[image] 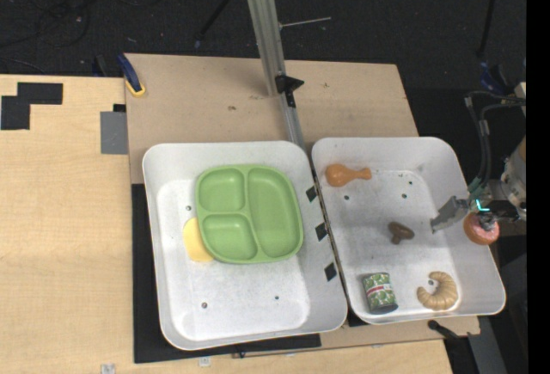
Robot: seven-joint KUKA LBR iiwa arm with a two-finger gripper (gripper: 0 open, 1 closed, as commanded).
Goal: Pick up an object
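The right bin (430, 159) holds an orange drumstick-shaped toy (346, 175) at its far left, a small brown lump (400, 232) in the middle, a green can (378, 291) at the front and a tan croissant (439, 291) at the front right. My gripper (460, 214) hangs low over the bin's right rim, to the right of the brown lump. A pink and orange ring-shaped toy (481, 229) sits right beside the gripper at the rim. Whether the gripper touches the ring is unclear.
The left bin (232, 312) carries a green divided plate (249, 214) with a yellow piece (194, 242) poking out from under its left edge. An upright metal post (265, 28) stands behind the bins. Black clips (320, 230) join the bins.
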